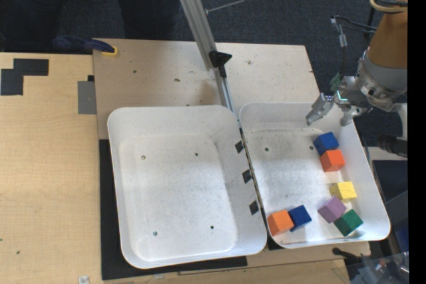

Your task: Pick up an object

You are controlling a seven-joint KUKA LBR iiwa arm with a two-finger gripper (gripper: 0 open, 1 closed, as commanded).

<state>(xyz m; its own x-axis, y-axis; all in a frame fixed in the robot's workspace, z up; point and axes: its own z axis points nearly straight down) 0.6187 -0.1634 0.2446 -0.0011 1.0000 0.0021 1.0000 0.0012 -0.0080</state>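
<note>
Robot gripper poised over the right bin, blocks lying toward six o'clock from it.

From left: the left bin (133, 136); then the right bin (279, 123), with an orange block (280, 221) and a blue block (300, 215) touching at its near edge. Farther right, the gripper (331, 111) hangs with fingers spread, holding nothing as far as the slanted view shows. Just at its six o'clock sits another blue cube (325, 142), the closest candidate, an orange cube (332, 159) touching it beyond.

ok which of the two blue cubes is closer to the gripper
The blue cube at the right bin's far end, just above a red-orange cube, sits right below the gripper. The other blue cube lies at the near edge beside an orange one.
</note>
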